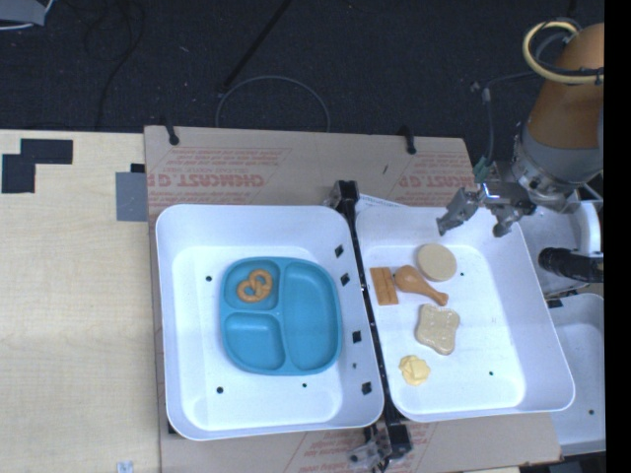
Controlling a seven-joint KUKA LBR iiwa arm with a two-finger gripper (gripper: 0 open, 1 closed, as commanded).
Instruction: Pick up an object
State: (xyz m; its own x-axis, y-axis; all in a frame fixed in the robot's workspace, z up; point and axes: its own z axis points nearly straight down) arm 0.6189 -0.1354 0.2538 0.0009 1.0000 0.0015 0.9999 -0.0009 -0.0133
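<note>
In the right white bin lie a round tan cookie, an orange-brown drumstick, a brown waffle piece, a pale bread slice and a small yellow lump. My gripper hangs above the bin's far rim, up and to the right of the cookie, its two dark fingers spread apart with nothing between them. The arm's orange band rises at the right.
The left white bin holds a blue compartment tray with a pretzel in its upper-left section. A black divider bar runs between the bins. Cardboard lies under both bins; cables lie on the dark floor behind.
</note>
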